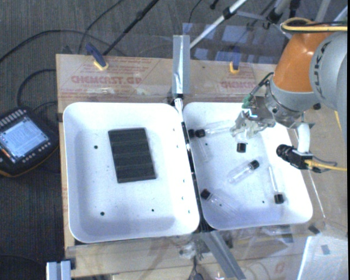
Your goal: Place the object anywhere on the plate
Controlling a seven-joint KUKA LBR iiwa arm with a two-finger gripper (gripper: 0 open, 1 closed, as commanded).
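The gripper (248, 124) hangs over the far part of the right bin (297, 212); whether it grips anything I cannot tell. Just below it a small black-capped clear vial (241, 144) appears to sit. More vials (244, 171) lie scattered nearer. The dark ribbed plate (132, 154) lies in the left bin (81, 214), bare. Judging by this, nothing is delivered; pick and carry remain.

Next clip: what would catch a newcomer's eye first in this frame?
The grey arm with its orange band reaches in from the right, its pincer low over the upper part of the right bin. Several clear vials with black caps lie scattered in that bin. A dark ribbed rectangular plate lies flat near the middle of the left bin.
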